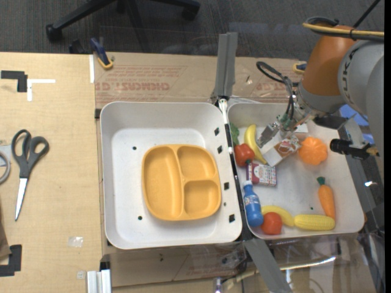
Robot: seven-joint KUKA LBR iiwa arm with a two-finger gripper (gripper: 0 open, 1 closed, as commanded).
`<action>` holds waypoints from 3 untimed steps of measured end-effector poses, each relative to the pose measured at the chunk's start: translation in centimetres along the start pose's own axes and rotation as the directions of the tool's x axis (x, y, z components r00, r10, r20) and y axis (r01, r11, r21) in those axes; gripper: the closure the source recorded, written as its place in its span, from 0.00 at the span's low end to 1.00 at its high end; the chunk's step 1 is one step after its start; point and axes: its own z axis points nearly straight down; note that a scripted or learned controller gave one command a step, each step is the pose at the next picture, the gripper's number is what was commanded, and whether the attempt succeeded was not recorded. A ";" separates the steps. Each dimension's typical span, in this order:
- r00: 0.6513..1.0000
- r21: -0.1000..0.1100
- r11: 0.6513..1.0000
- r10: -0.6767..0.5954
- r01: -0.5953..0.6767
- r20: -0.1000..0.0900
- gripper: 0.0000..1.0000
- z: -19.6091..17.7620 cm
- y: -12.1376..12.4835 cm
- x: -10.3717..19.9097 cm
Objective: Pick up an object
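My claw (276, 130) hangs low over the right bin (354, 215), at about eleven o'clock in it, just above a small carton (285, 149); whether it is open or closed I cannot tell. An orange (313, 151) sits at the carton's three o'clock, a banana (250, 140) at its nine.

dark carpet (256, 2), office chair base (122, 5), wooden bench (49, 212)

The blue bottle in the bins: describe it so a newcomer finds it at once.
Look at the right bin, the one crowded with toy food. Along its left wall, near the front corner, lies the blue bottle with a white neck, just below a small red carton. It is the bin's sole blue item; a red tomato sits beside its base.
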 end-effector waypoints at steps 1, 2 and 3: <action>1.000 -0.002 1.000 -0.028 0.028 0.001 0.00 2.2 -2.9 0.0; 0.998 -0.001 0.998 -0.065 0.065 -0.002 0.00 2.4 -10.3 -0.6; 0.998 -0.002 0.998 -0.066 0.066 0.000 1.00 1.5 -10.2 -0.7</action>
